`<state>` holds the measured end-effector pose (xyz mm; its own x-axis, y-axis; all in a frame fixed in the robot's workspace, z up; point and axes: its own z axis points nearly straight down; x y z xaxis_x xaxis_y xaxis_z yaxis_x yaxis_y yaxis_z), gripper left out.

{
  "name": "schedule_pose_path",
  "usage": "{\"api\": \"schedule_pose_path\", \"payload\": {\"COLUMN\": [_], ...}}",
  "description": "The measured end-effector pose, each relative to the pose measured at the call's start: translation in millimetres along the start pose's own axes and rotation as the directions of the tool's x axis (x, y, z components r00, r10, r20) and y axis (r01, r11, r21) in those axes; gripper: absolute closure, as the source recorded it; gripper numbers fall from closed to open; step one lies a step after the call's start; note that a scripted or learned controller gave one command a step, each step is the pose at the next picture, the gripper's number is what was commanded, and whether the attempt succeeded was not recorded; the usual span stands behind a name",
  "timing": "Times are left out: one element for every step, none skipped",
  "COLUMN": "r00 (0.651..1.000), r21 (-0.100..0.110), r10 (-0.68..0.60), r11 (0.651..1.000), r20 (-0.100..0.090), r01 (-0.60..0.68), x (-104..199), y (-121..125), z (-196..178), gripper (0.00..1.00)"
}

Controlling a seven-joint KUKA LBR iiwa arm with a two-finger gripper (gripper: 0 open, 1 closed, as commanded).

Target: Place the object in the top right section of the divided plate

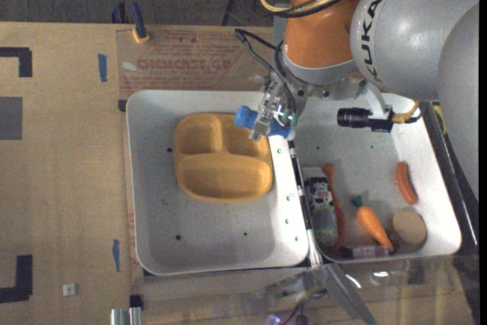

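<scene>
small blue object (pixel 245 118) pinched in the end effector (pixel 262 124), over the yellow divided plate (pixel 221 164)

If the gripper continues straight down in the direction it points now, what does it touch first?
Most likely the top right section of the divided plate, near its right rim. The gripper hangs just above that corner with a blue object at its tip. Depth is unclear, so it might meet the bin wall instead.

The arm (pixel 411 27) is bulky and rounded, its shell light grey with "KUKA" in black letters, and a glossy orange band (pixel 323 4) sits above the wrist. A yellow-and-black cable (pixel 304 5) loops over the orange part; a small black cylinder (pixel 364 119) juts out below the wrist
</scene>
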<state>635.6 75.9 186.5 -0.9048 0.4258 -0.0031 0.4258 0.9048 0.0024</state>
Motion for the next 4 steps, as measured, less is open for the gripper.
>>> {"api": "schedule_pose_path", "payload": {"r00": [0.932, 0.932, 0.911, 0.815], "r21": [0.002, 0.002, 0.0, -0.001], "r10": [0.363, 0.363, 0.412, 0.58], "r11": [0.932, 0.932, 0.911, 0.815], "r20": [-0.001, -0.001, 0.002, 0.002], "r01": [-0.363, -0.363, -0.412, -0.58], "x": [23, 23, 34, 22], "y": [-11, -11, -12, 65], "z": [-23, -23, -163, -181], "gripper": [1.0, 0.0, 0.0, 0.0]}}
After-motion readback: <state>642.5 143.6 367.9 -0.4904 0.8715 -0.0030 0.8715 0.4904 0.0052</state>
